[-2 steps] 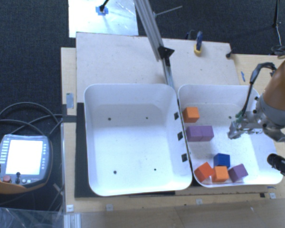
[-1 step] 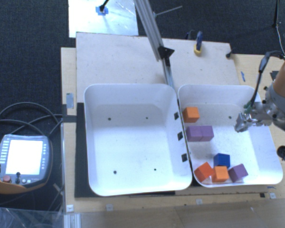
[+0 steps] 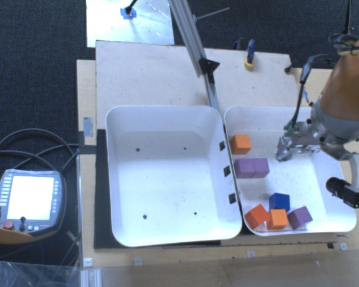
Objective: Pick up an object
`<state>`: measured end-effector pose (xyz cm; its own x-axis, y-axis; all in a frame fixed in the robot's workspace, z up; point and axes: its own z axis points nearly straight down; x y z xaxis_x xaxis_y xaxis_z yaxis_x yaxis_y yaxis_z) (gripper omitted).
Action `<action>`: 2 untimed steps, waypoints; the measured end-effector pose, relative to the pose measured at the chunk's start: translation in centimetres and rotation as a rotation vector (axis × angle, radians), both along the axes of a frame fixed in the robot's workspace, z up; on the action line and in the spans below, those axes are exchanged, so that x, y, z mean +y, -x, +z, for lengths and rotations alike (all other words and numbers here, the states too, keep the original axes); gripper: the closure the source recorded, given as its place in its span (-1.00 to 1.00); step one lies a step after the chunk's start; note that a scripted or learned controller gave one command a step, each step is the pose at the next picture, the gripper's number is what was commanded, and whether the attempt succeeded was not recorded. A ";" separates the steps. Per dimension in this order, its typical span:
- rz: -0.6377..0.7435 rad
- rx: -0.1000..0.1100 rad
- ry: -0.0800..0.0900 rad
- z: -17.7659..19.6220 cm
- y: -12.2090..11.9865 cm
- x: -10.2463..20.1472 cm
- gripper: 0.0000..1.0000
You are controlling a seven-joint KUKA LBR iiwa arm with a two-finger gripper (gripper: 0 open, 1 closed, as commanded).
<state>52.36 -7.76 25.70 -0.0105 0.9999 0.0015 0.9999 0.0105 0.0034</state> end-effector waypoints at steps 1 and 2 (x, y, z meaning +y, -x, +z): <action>0.001 0.000 0.000 0.3 -1.2 5.0 1.00; 0.000 0.000 -0.001 0.6 -3.0 9.9 1.00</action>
